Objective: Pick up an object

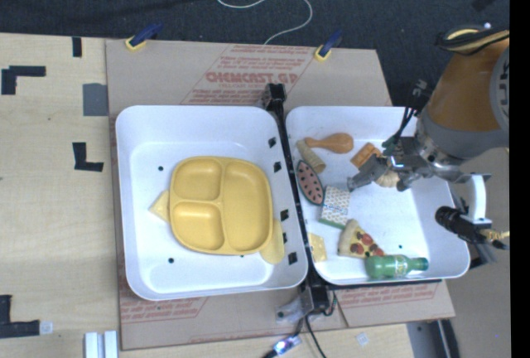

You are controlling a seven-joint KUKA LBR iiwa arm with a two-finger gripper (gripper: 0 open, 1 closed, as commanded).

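The right bin (431, 265) holds several toy foods. A tan drumstick (330, 142) and a small orange block (364, 155) lie near its back. A striped brush-like piece (311, 156), a dark red slice (310, 182) and a checkered square (335, 204) lie toward its left side. A pizza slice (358, 241) and a green bottle (396, 266) are at the front. My gripper (379, 174) hangs low over the middle of this bin, just in front of the orange block. Something pale shows at its tip, too unclear to name.
The left bin (137, 141) carries a yellow compartment plate (222, 204) on top of a yellow sheet. A small yellow wedge (316, 246) lies by the divider between the bins. The arm's grey body (464, 112) covers the right bin's far right corner.
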